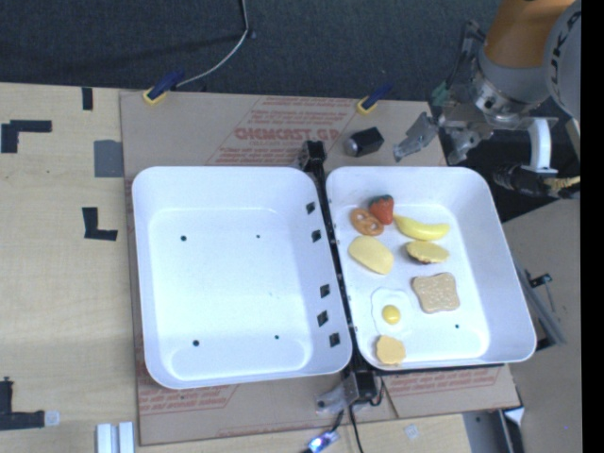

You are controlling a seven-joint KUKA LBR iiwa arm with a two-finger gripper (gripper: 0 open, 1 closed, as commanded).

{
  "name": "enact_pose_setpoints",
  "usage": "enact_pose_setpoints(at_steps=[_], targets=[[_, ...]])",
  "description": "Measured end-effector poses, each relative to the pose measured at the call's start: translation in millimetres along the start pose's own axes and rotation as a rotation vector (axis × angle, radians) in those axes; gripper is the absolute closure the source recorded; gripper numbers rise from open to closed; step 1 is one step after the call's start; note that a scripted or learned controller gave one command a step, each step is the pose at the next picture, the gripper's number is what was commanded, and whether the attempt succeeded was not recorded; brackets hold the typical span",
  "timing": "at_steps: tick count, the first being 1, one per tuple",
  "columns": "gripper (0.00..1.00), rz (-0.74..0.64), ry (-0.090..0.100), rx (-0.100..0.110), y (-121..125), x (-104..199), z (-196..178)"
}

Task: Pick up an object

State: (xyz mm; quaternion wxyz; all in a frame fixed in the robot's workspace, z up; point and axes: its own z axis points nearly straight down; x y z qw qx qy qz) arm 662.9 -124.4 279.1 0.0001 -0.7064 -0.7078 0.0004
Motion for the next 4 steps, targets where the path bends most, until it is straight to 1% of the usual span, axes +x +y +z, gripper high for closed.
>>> enact_pose_setpoints(at_steps=[1,2,3,4], targets=[[0.0,0.002,0.005,0.021,-90,25,136],[0.0,0.004,0.003,0.011,-157,19,171],[0.0,0.002,-0.001,-0.004,-108,-41,194],[0.0,-0.001,-0.002,-0.005,-28,-45,191]])
